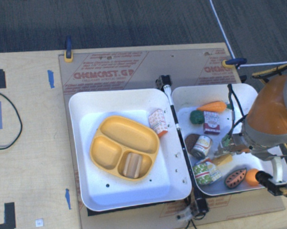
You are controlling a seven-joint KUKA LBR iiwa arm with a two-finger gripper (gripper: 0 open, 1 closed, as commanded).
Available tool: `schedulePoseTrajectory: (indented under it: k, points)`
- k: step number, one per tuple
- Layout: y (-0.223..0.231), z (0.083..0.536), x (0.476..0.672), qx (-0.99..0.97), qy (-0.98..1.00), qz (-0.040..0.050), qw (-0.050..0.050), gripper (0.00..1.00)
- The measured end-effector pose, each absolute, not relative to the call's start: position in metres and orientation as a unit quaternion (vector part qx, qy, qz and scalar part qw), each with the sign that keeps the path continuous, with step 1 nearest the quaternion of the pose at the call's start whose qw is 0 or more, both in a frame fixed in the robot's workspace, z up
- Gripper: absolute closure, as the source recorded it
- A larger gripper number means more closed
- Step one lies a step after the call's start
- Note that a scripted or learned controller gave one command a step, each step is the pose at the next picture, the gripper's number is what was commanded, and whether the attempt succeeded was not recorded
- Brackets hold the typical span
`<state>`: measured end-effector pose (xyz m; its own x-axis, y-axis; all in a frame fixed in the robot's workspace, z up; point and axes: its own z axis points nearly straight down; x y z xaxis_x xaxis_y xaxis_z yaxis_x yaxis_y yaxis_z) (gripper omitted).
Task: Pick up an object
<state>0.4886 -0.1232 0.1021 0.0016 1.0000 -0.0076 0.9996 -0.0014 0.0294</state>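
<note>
Apparently the target was the small metal can with a pale label (202, 145), lying tilted mid-bin in the right white bin (249, 90). Gripper (229, 147) hung at its 3 o'clock, jaw state unreadable. Green-labelled packet (207, 171) at 6 o'clock, maroon carton (211, 122) at 1 o'clock, crowding approach.

The arm (275, 112) is cut off by the right edge and covers the right bin's (182, 104) far side. Beneath its wrist the gripper (227, 147) is mostly hidden. The small can's (201, 145) label is perhaps too blurred to read.
</note>
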Motion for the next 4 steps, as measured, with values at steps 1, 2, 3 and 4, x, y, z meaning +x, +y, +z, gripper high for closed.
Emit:
schedulePoseTrajectory:
  k: [1, 2, 3, 4]
  points:
    - [-0.098, 0.103, 0.529, 0.707, 0.707, 0.0019, 0.002, 1.0]
    - [-0.047, 0.2, 0.49, 0.707, 0.708, 0.0009, 0.001, 1.0]
    - [-0.047, 0.2, 0.49, 0.707, 0.708, 0.0006, 0.001, 0.0]
    - [-0.047, 0.2, 0.49, 0.707, 0.708, 0.0006, 0.001, 0.0]
